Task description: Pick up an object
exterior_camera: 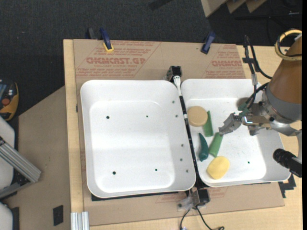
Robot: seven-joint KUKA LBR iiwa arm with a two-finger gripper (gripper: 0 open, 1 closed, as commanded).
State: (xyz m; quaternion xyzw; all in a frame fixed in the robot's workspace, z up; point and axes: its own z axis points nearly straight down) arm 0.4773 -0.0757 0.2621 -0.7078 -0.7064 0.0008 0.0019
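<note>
The right bin (249, 174) holds a tan round disc (196, 115), a dark green stick (207, 124), a lighter green piece (215, 144), a teal piece (203, 146) and a yellow lump (218, 167). My gripper (229, 125) hangs over the middle of the right bin, just right of the green pieces, with its fingers pointing left. They look spread, and nothing lies between them.
The left bin (96, 128) sits beside the right one, with a black divider rail (184, 123) between them. Both rest on a brown cardboard sheet (144, 56) held by blue clamps (106, 40). A black cable (252, 66) runs down to the arm.
</note>
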